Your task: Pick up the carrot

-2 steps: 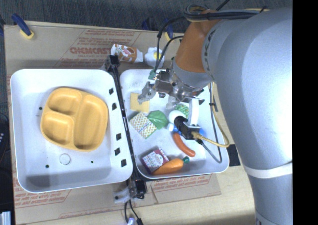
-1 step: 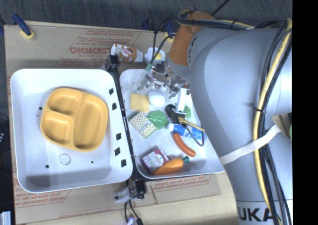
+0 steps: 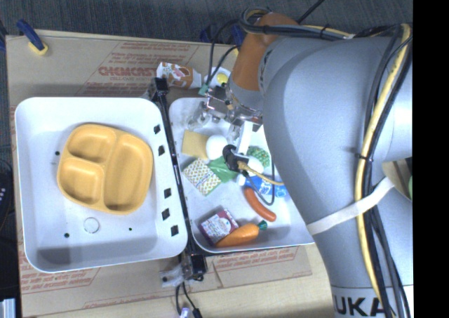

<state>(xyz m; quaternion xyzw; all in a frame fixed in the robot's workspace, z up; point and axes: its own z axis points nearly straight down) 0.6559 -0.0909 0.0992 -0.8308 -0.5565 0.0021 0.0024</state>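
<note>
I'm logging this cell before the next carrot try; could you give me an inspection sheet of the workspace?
Surface: cardboard-covered bench bearing left bin and right bin.
Job's things: carrot lying at the right bin's near edge, untouched.
Clutter: yellow divided tray in left bin; egg, sausage, small packets beside the carrot.
Grippers: end effector over the right bin's far end.
Cables: black cables along the arm.
Surroundings: dark carpet.

Two white bins, one yellow tray, one carrot (beside one sausage), one egg
</note>
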